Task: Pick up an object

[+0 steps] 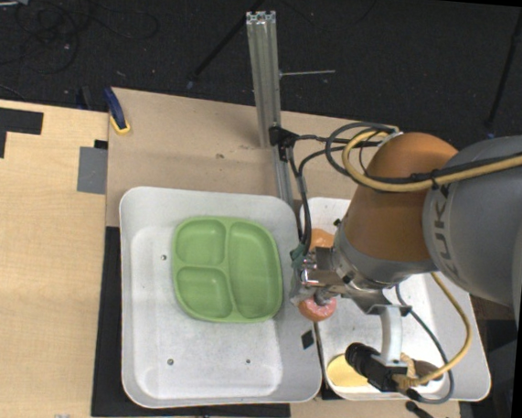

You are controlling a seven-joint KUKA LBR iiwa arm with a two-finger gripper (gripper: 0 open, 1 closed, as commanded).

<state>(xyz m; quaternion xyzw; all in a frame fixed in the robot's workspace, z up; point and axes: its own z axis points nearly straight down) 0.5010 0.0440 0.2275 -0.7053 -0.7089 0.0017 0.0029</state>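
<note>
partial "uk" — on grey arm [482,225]

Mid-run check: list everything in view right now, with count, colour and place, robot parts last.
shallow white bins: two, white; left bin and right bin side by side on the bench
green three-compartment plate: one, green; left bin, upper right part
small reddish-pink rounded object: one; just below the gripper, at the divide between the bins
small orange object: one; beside the wrist, partly hidden, identity unclear
pale yellow object: one; right bin's near-left corner, partly hidden
small black piece: one; left bin's right edge
aluminium post: one, silver; upright behind the bins
arm: grey and orange; over the right bin
gripper: low at the divide
</note>
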